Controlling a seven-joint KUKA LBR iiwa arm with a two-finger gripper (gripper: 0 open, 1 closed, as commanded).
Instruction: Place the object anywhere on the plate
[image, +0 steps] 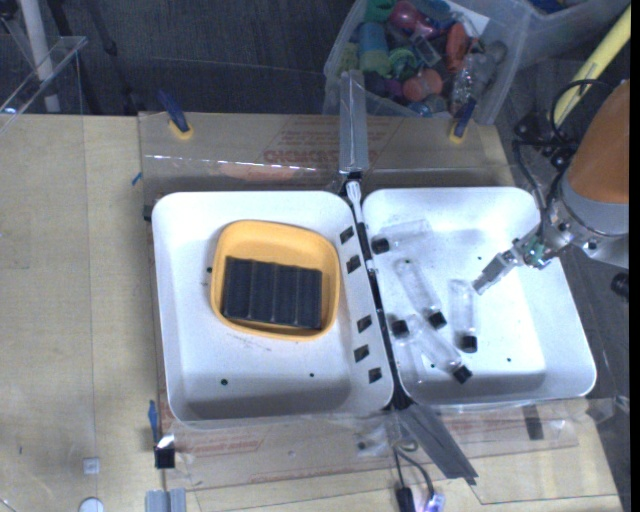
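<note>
Two white bins sit side by side on the bench. The left bin (180, 300) has a yellow plate (225, 250) in the middle of it. A flat black thing with ridges (275, 292) lies on the plate and covers most of it.

The right bin (540, 330) holds a few clear plastic pieces with black ends (435, 320). They lie scattered in the left and near part of that bin, close to the wall between the two bins.

The arm (600, 170) comes in from the right, over the far right part of the right bin. Its gripper (490, 275) points down and to the left, just right of the clear pieces. It is too small and blurry to tell how wide it is or what it has hold of.

A box of bright toys (420, 50) stands on the far side of the bench.
</note>
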